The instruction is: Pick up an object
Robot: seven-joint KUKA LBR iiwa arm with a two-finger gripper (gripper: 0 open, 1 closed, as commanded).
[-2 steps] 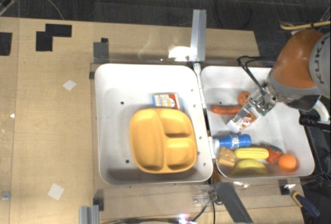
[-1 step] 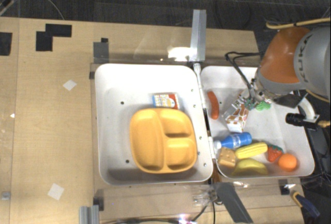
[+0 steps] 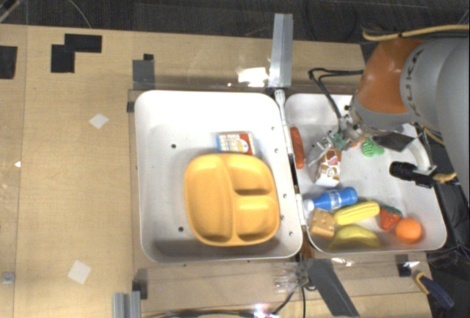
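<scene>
My gripper [image 3: 335,142] is low in the right bin [image 3: 312,112], near its middle, under the grey arm with the orange band [image 3: 383,80]. Just below and touching or nearly touching it lies a small white and red carton [image 3: 328,167], tilted. Along the bin's left wall lies a red sausage [image 3: 296,147]. A green toy [image 3: 371,150] sits just right of the gripper. At the bin's front are a blue bottle [image 3: 334,200], a corn cob [image 3: 356,213], a banana [image 3: 355,236], a bread cube [image 3: 322,223], a strawberry [image 3: 389,219] and an orange [image 3: 409,230].
The left bin [image 3: 150,162] holds a yellow divided plate [image 3: 231,199] and a small red and white box [image 3: 235,142] behind it. A grey post [image 3: 281,48] stands at the back between the bins. The arm's bulk covers the right bin's back right corner.
</scene>
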